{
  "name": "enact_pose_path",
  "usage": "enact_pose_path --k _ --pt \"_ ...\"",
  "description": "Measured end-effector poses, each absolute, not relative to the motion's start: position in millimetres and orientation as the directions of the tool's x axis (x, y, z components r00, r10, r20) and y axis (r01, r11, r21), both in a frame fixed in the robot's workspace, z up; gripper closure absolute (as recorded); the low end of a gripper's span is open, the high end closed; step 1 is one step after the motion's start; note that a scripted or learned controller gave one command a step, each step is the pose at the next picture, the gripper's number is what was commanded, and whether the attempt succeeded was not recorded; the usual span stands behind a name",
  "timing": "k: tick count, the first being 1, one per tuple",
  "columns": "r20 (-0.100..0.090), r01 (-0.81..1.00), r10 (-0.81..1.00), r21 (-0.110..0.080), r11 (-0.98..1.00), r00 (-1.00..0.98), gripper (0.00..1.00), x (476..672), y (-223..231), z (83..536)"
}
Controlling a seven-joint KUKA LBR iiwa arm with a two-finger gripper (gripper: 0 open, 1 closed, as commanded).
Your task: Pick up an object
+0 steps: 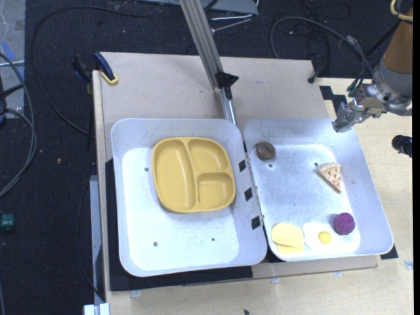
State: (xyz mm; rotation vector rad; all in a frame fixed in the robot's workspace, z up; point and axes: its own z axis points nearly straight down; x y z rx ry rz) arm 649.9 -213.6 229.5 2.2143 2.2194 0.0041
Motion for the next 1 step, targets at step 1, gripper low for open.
enact_pose_path --k 1 --pt "-0.002 1.000 1.000 0.006 0.003 -0.003 1.00 651.1 -213.7 271.6"
